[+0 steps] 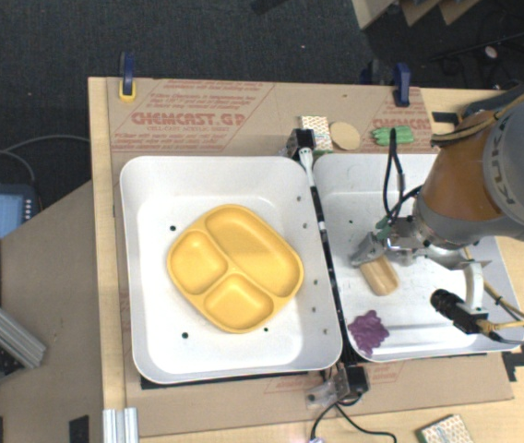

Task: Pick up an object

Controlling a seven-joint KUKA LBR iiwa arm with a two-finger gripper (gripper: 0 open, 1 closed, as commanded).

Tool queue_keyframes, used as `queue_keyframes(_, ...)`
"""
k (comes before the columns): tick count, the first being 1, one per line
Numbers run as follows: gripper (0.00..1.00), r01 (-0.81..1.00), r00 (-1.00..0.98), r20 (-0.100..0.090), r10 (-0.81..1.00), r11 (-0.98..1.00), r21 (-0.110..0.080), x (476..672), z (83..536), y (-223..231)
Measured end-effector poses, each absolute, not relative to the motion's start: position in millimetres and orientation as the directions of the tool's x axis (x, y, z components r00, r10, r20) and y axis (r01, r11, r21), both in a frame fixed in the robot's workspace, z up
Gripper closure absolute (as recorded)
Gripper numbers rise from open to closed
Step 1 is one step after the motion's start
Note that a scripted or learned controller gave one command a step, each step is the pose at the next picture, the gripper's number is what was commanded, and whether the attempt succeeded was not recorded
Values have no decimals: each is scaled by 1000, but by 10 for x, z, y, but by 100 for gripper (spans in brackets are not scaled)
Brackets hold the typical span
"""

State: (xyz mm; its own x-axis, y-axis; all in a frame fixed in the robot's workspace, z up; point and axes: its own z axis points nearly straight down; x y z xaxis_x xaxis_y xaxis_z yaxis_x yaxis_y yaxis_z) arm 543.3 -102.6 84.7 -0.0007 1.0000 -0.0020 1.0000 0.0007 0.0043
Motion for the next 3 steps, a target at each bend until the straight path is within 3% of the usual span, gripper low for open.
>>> queue_keyframes(1, 0, 1000, -2, -1, 1000, 2, 5, 5947, 850, -1060)
queue_keyframes(2, 0, 1000, -1, 0, 1000, 1, 1, 5923, 847, -1057)
queue_keyframes(3, 0, 1000, -1, -2, 1000, 1, 5, 6283, 850, -1037)
